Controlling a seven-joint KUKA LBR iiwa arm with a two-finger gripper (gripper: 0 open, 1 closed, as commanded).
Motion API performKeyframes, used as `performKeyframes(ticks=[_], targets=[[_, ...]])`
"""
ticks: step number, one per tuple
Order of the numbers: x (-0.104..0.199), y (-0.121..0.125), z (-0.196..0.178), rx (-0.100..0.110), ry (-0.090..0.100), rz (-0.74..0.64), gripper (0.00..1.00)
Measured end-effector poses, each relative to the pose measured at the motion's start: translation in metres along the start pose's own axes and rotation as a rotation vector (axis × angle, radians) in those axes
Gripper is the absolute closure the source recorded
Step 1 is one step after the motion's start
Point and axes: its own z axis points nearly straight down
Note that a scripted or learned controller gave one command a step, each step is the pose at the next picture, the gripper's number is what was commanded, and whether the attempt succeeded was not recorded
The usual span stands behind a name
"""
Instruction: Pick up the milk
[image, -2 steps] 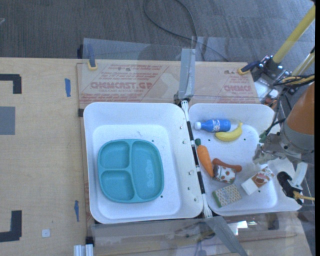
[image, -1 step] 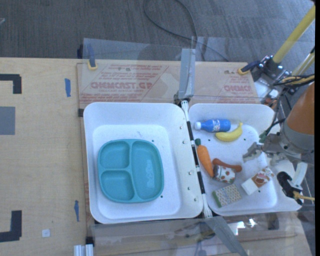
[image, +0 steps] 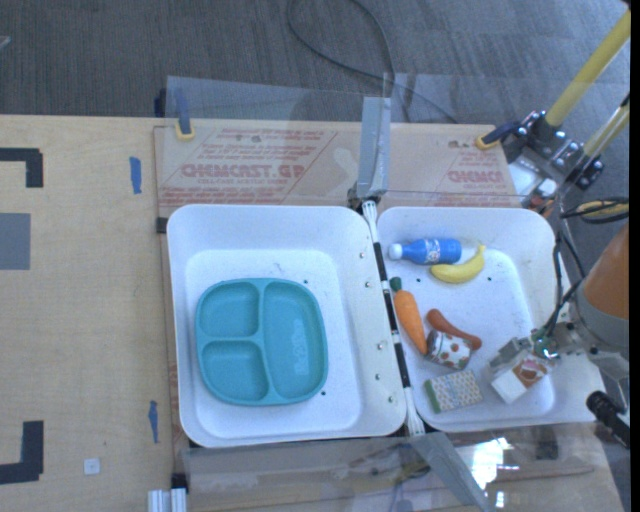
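Gripper (image: 528, 352) sits low in the right bin's (image: 520, 232) near corner, right over the milk (image: 521, 378) carton; can't tell its state. Small carton looks light, stiff, smooth-sided, so I'd pinch across its flat faces, mid-height, squarely.
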Motion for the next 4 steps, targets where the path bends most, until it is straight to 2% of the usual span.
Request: performKeyframes(ticks=[1,2,3,4], targets=[[-0.004,0.003,-0.013,-0.012,-0.009,0.004,1.00],[0.066,0.012,-0.069,0.006,0.005,-0.107,1.00],[0.065,0.012,-0.068,0.007,0.005,-0.106,0.00],[0.024,0.004,0.001,0.003,0.005,-0.047,0.00]])
